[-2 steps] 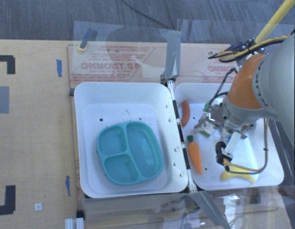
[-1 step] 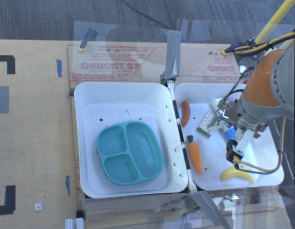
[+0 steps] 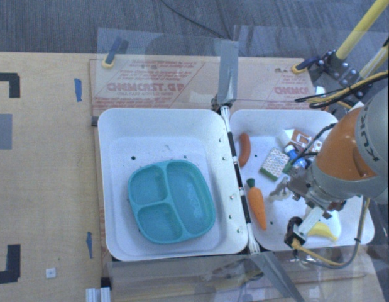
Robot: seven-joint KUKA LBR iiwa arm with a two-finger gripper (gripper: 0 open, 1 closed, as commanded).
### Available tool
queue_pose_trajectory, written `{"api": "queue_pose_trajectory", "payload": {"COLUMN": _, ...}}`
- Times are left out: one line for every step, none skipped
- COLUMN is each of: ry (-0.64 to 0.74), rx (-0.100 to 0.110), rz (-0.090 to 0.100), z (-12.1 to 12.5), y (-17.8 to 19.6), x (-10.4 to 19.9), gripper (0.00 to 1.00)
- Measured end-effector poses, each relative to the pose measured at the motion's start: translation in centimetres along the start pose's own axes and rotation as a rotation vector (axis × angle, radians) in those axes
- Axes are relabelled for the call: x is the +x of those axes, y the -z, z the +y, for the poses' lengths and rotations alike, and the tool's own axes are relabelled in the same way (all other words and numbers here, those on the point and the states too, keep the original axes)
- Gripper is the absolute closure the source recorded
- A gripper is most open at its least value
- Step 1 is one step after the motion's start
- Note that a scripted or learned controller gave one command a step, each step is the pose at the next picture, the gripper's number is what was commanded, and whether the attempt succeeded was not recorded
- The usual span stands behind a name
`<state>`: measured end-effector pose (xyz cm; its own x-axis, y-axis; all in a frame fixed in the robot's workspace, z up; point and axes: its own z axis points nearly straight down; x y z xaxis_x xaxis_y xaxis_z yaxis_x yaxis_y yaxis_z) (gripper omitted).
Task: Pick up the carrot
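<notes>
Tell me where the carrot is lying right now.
The carrot lies in the right bin, close along its left wall toward the near edge, below the orange-red sausage and left of the gripper.

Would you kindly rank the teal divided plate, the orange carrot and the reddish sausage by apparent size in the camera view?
1. Teal divided plate, by far the largest.
2. Orange carrot.
3. Reddish sausage, only slightly smaller than the carrot.
</notes>
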<state>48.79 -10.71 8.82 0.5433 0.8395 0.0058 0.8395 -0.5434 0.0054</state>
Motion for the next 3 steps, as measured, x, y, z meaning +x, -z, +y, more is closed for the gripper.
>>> {"api": "queue_pose_trajectory", "payload": {"ry": -0.006, "rx": -0.003, "rz": 0.0, "z": 0.2, "y": 1.0, "x": -0.2, "gripper": 1.0}}
{"api": "queue_pose_trajectory", "payload": {"ry": -0.265, "rx": 0.007, "rz": -0.008, "z": -4.0, "y": 9.5, "x": 6.5, "gripper": 1.0}}
{"api": "queue_pose_trajectory", "payload": {"ry": -0.791, "rx": 0.006, "rz": -0.011, "z": -4.2, "y": 9.5, "x": 5.0, "gripper": 1.0}}
